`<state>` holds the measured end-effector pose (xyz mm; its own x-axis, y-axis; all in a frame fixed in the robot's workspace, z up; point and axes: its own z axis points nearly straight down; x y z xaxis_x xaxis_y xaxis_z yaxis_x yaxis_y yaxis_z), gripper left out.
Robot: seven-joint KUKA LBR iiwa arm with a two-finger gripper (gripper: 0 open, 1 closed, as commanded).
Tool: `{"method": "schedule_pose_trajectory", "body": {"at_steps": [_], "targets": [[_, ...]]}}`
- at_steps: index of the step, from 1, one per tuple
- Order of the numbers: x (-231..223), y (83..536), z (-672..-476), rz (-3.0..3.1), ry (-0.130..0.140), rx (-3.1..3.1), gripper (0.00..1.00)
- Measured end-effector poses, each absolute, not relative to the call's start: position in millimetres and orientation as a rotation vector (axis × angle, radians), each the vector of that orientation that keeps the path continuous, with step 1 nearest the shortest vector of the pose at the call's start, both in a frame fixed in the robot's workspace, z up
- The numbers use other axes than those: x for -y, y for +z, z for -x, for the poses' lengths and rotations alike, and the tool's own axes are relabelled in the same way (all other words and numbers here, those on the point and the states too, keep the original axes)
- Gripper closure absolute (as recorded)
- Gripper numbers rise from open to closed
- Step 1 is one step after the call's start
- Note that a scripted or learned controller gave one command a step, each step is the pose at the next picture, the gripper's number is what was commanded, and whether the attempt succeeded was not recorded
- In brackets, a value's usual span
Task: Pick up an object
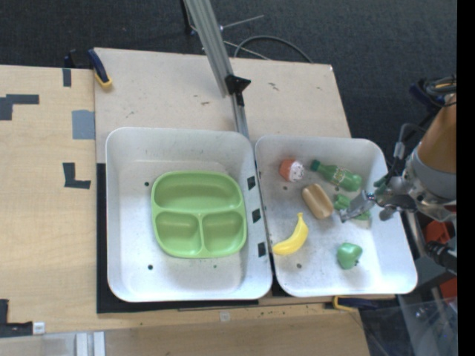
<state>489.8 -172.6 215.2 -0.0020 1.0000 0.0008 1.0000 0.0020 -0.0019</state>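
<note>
Two bins (119,199) (toy food (292,237) right)

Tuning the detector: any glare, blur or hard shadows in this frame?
Camera view: light is even and soft, with only faint shadows under the banana and hot dog; no hard glare on the white bins; the whole frame is slightly soft, and the gripper blurs into the green bottle, so its outline is hard to make out; the green tray reads cleanly.
</note>
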Motion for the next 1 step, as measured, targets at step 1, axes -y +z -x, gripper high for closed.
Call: {"method": "schedule_pose_trajectory", "body": {"at_steps": [1], "targets": [[172.8, 215.3, -489.8, 2.219, 0.001, 2.222, 0.0]]}}
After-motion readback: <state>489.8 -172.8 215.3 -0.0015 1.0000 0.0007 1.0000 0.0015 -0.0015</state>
